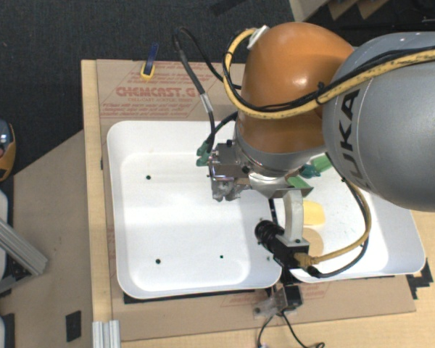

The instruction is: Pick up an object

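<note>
Arm: the grey KUKA arm with the orange band [297, 85] reaches in from the right. Its bulk covers the seam between the two bins.
Gripper: the gripper [223, 183] hangs over the right part of the shallow white left bin [119, 194], close to the wall it shares with its neighbour.
Gripper state: I cannot make out whether it is spread or pressed together, because the wrist hides that part. I see nothing held.
Task object: a pale yellow rounded piece [314, 213] lies in the shallow white right bin [413, 252], near that bin's left side. The arm partly covers it, and it sits apart from the gripper.
Second item: an orange-tan rounded piece [317, 241] lies just in front of the yellow one. I cannot tell whether they touch.
Left bin floor: I note three small dark dots [158, 261] on bare white.
Under the bins: a brown cardboard sheet with red print [145, 93] lies on the bench.
Cardboard, far edge: a small blue and yellow item [150, 61], too small to identify.
</note>
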`<state>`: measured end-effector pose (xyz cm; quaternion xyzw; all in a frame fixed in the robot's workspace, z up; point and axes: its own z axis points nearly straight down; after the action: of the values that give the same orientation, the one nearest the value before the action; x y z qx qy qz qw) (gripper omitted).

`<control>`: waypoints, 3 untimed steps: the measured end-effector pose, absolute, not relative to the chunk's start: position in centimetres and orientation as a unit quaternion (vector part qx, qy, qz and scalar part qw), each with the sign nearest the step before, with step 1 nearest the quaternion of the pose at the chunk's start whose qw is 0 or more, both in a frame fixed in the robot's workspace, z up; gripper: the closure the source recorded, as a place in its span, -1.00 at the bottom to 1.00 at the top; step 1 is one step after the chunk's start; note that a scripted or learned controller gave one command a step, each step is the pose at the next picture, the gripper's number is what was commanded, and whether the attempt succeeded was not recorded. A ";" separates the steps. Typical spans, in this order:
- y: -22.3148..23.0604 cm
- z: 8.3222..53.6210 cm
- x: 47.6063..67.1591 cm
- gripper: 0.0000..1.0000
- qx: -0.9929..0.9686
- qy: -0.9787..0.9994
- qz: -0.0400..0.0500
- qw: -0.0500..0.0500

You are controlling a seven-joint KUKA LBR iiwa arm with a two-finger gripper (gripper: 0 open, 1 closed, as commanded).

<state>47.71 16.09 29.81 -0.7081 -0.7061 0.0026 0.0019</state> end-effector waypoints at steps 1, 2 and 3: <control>22.9 36.7 47.9 1.00 -0.704 -0.710 -0.005 -0.001; 19.3 46.0 49.3 1.00 -0.708 -0.706 -0.006 -0.003; 22.1 41.5 47.8 1.00 -0.706 -0.708 0.003 0.002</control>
<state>47.78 22.07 41.49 -0.7057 -0.7085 0.0032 0.0019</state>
